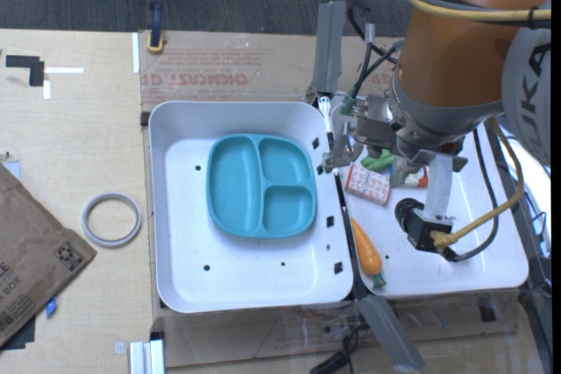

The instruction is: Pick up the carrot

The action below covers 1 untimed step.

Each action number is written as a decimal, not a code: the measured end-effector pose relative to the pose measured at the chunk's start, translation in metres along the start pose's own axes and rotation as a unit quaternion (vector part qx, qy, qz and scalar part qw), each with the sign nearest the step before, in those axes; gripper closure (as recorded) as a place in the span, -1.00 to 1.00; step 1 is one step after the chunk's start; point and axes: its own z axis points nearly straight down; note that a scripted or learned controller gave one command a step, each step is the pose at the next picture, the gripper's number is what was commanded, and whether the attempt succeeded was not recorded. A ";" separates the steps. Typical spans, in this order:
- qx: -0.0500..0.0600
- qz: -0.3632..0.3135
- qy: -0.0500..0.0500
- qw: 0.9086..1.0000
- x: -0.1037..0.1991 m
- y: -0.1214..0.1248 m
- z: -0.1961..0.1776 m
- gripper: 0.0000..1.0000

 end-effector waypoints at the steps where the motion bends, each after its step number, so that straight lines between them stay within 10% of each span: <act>1: -0.001 0.214 0.000 0.977 -0.062 0.016 -0.020 -1.00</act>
